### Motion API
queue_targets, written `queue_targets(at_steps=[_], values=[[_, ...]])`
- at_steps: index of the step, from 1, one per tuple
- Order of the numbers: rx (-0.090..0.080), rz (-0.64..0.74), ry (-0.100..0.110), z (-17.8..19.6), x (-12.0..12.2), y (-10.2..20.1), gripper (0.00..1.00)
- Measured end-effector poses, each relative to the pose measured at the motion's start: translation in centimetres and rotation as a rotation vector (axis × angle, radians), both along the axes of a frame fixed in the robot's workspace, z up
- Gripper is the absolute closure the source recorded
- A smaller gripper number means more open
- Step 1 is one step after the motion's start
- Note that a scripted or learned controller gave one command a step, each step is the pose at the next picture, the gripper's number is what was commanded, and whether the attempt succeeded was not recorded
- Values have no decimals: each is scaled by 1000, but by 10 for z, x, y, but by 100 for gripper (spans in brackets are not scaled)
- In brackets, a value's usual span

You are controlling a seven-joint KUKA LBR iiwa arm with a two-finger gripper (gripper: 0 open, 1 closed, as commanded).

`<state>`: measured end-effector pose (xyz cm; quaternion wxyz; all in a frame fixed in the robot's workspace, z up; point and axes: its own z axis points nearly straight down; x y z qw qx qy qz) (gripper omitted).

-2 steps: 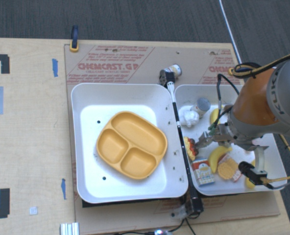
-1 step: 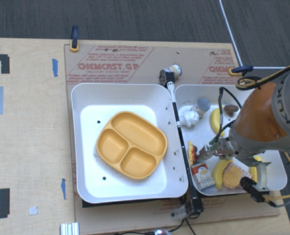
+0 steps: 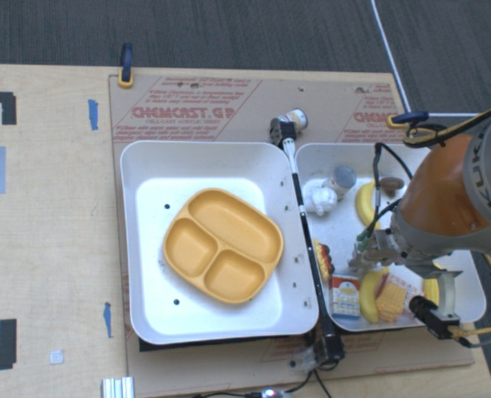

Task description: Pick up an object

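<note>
The right bin [image 3: 312,162] holds several small things. A yellow banana [image 3: 364,202] lies near its middle, with a white crumpled object [image 3: 318,195] and a small grey-blue piece [image 3: 343,177] to its left. At the front lie a small printed carton [image 3: 343,296], a second yellow fruit [image 3: 368,298] and a ridged yellow piece [image 3: 391,303]. My gripper [image 3: 368,254] hangs low over the bin's middle, just behind these front items and in front of the banana. The orange wrist band [image 3: 436,193] hides the bin's right part.
The left bin [image 3: 138,222] holds a yellow three-compartment plate [image 3: 222,245]. Small red pieces [image 3: 323,262] lie against the divider between the bins. A yellow block [image 3: 431,291] sits at the right bin's front right. Cables run along the bench's front edge.
</note>
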<state>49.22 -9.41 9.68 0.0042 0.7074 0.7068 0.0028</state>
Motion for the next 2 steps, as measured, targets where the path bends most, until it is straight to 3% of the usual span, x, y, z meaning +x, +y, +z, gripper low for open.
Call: queue_targets(at_steps=[1, 2], values=[[3, 3, 8, 88, -12, 77, 100], [0, 0, 8, 88, -13, 12, 100]])
